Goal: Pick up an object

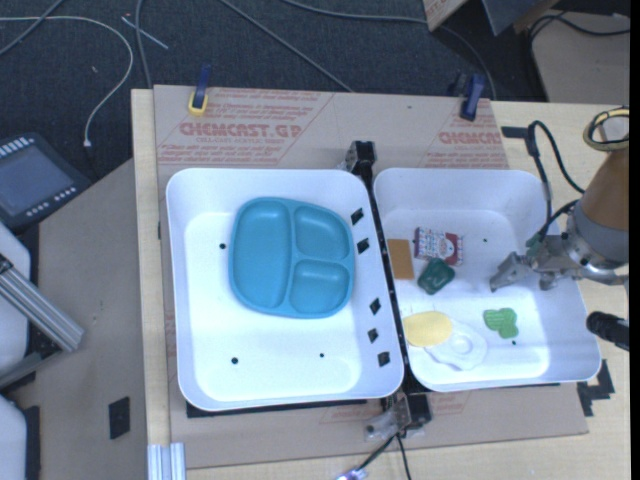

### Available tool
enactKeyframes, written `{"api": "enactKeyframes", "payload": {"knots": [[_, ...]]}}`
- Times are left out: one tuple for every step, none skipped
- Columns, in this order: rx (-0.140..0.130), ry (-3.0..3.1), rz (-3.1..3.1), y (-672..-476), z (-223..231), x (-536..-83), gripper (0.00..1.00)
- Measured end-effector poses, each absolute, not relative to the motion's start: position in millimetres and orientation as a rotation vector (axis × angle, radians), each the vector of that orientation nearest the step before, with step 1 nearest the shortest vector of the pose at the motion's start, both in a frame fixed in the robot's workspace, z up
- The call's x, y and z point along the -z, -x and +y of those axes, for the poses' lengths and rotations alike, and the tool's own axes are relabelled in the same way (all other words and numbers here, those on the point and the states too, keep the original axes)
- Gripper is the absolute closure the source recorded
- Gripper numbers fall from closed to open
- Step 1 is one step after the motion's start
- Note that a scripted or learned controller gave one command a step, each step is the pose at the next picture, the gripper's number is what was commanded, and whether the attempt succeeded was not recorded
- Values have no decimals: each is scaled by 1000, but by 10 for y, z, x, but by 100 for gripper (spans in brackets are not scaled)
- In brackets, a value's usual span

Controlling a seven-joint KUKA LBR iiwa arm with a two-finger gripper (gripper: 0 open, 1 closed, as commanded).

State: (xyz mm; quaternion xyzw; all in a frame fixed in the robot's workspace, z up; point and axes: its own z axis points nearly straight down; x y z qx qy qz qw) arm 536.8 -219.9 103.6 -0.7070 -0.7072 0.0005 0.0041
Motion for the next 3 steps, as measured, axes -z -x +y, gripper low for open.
{"api": "enactKeyframes", "payload": {"knots": [[3,2220,-2221,-5388,-2206,-1178,100],[5,2224,-2228,-5421,-2116,-1767,100],[4,2225,-2227,-5369,-2183,-2259,100]]}}
